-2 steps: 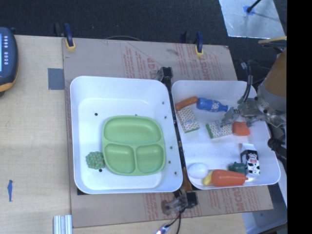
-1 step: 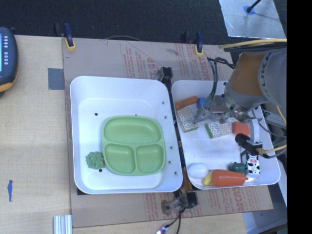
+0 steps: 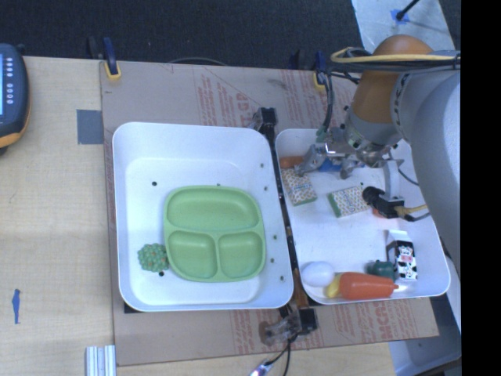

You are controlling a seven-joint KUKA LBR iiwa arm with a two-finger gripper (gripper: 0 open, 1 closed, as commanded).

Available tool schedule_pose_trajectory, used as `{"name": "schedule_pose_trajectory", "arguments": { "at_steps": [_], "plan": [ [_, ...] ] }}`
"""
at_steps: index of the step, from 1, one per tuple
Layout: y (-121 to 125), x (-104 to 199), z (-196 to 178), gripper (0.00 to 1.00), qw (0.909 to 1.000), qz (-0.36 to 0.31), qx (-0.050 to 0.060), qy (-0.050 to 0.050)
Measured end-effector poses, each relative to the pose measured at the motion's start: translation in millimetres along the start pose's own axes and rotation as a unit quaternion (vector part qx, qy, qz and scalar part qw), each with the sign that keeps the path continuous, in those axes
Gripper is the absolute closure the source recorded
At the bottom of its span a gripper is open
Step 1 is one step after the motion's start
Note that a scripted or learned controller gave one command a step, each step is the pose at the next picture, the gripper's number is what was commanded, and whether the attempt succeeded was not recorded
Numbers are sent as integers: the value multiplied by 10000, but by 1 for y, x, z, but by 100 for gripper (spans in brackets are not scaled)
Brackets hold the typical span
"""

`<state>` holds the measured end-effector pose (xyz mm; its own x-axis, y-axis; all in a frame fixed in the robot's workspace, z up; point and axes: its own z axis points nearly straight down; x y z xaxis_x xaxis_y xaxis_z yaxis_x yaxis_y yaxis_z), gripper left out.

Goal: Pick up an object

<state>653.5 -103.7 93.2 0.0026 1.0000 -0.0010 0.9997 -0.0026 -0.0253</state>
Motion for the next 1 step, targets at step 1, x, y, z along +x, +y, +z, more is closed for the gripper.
{"name": "schedule_pose_trajectory", "arguments": {
  "at_steps": [1],
  "plan": [
    [-167,-1,-1,0,9999,-11,-102,7]
  ]
}}
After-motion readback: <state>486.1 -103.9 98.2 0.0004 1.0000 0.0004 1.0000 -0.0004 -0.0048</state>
